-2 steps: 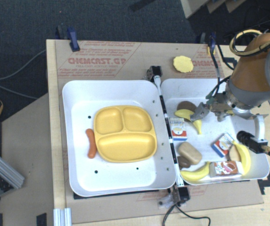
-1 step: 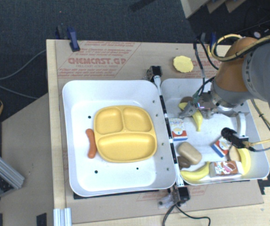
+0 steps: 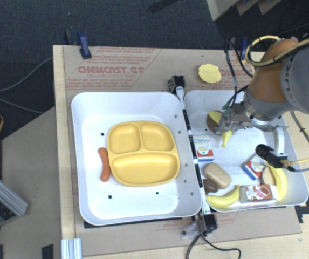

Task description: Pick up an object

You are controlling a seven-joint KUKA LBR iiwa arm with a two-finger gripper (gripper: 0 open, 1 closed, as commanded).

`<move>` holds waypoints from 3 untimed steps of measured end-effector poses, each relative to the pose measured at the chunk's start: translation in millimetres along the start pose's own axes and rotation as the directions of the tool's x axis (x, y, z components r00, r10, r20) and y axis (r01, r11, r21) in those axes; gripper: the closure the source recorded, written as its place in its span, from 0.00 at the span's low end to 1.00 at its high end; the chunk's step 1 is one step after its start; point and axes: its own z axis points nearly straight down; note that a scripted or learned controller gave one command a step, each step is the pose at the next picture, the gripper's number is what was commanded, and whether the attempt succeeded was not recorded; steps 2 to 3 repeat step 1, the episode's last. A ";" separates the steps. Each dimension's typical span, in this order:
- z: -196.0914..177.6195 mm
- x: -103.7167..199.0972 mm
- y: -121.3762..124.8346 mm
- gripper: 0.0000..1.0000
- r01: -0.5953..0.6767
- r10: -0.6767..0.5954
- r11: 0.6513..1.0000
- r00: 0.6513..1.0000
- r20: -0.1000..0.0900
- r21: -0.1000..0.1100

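Observation:
My gripper [image 3: 228, 122] hangs low over the upper left part of the right bin [image 3: 300, 196], below the grey and orange wrist [image 3: 270, 88]. Just left of it lies a brown and yellow piece [image 3: 214, 120]. A thin yellow piece [image 3: 227, 140] pokes out right beneath it. Further down the bin lie a small white carton [image 3: 204, 149], a brown lump [image 3: 217, 175], a banana [image 3: 222, 199], a second banana [image 3: 280, 182], a flat printed box [image 3: 256, 192] and a blue and red packet [image 3: 251, 169]. Whether anything sits in the gripper is hidden.
The left bin [image 3: 84, 117] holds a yellow divided plate [image 3: 142, 152] with a red sausage [image 3: 104, 163] beside its left edge. A yellow blob [image 3: 210, 73] lies on the bench behind the right bin. A blue clamp [image 3: 82, 45] stands at the board's far left corner.

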 end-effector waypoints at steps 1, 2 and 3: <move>-95.7 74.8 30.8 1.00 0.009 -0.009 1.000 1.000 -0.005 -0.007; -95.7 74.8 30.8 1.00 0.009 -0.009 1.000 1.000 -0.005 -0.007; -95.7 74.8 30.8 1.00 0.009 -0.009 1.000 1.000 -0.005 -0.007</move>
